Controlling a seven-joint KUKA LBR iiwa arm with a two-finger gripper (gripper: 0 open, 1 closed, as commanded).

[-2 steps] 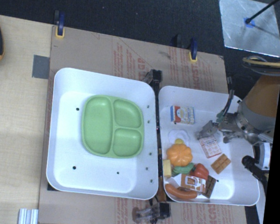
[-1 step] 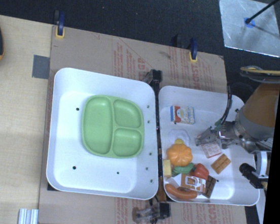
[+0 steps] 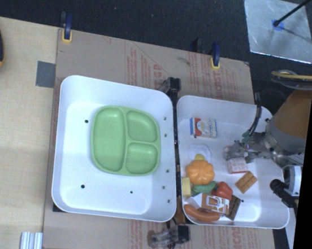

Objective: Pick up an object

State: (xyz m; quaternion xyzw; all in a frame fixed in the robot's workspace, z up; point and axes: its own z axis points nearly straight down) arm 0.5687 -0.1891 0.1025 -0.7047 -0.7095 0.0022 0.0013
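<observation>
On a cardboard-covered bench (image 3: 124, 60) clamped at its far edge, two shallow white bins sit side by side; the left bin (image 3: 63, 183) carries a green divided plastic plate (image 3: 125, 141) at its centre. Your candidates crowd the right bin (image 3: 268, 221): an orange toy pumpkin (image 3: 200, 171), a small white carton (image 3: 203, 127) near its far-left corner, and a brown block (image 3: 245, 182). Your gripper (image 3: 241, 152) hangs over that bin's right side above a small pale packet (image 3: 237, 165), likely lining up a grab, though you cannot tell how its tips are set.

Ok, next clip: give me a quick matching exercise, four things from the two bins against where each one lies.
Things:
1. green divided plate
2. small milk carton
3. orange pumpkin toy
4. hot dog toy

Places:
A. near edge of the right bin
B. far left part of the right bin
C. middle of the left bin
D. left side of the right bin, about halfway down

Pairs: 1-C, 2-B, 3-D, 4-A
</observation>
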